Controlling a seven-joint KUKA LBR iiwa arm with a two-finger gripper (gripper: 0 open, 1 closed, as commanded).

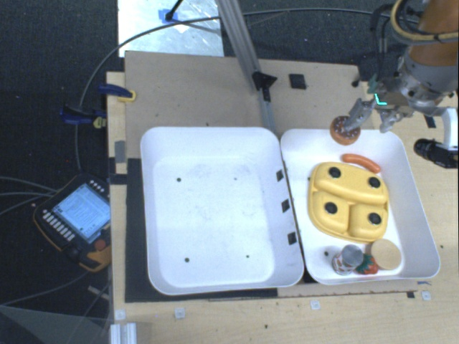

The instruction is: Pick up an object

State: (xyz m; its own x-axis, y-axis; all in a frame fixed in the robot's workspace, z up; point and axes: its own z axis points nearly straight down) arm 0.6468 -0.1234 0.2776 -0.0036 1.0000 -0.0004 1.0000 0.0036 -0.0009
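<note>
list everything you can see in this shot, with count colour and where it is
bins: 2, white, side by side on the bench
yellow tray: 1, yellow with dark spots, middle of right bin
sausage: 1, orange, right bin above the tray
brown round piece: 1, brown, top rim of right bin
tan disc: 1, tan, right bin's near corner
small can: 1, grey, left of the disc
handheld pendant: 1, black and orange, left of the bench
pincer: 1, grey, above right bin's top edge
</note>
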